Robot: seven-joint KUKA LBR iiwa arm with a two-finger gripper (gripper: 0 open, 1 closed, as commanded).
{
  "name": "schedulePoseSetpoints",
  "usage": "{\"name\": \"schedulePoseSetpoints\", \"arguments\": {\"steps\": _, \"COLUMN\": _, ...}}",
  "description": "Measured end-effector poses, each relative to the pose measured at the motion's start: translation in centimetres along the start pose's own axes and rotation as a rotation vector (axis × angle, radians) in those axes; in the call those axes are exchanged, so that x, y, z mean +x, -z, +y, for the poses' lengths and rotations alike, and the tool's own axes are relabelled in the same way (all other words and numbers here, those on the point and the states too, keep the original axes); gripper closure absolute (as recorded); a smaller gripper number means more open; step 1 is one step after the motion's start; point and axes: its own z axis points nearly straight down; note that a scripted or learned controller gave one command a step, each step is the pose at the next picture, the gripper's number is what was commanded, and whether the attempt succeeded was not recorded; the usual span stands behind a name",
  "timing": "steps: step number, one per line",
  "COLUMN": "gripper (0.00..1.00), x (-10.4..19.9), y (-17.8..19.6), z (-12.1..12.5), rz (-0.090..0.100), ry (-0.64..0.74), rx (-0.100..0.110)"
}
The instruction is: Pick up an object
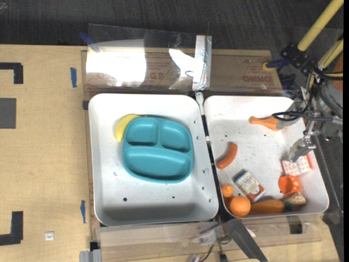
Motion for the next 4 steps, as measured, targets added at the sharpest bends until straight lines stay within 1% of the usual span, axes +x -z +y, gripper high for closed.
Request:
{"name": "schedulePoseSetpoints", "arguments": {"steps": 1, "gripper": 0.0, "x": 5.9, "y": -14.4, "z": 3.5, "rz": 0.0, "ry": -0.092, "rx": -0.001}}
{"name": "schedulePoseSetpoints", "arguments": {"steps": 2, "gripper": 0.0, "x": -1.5, "y": -7.1, "z": 1.4, "rz": -0.005, "ry": 0.054, "rx": 0.001}}
{"name": "schedulePoseSetpoints", "arguments": {"steps": 3, "gripper": 0.0, "x": -1.7, "y": -15.5, "z": 5.9, "rz": -0.006, "ry": -0.131, "rx": 0.0}}
{"name": "schedulePoseSetpoints", "arguments": {"steps": 4, "gripper": 0.0, "x": 5.6, "y": -16.6, "z": 6.2, "rz": -0.011, "ry": -0.144, "rx": 0.001}}
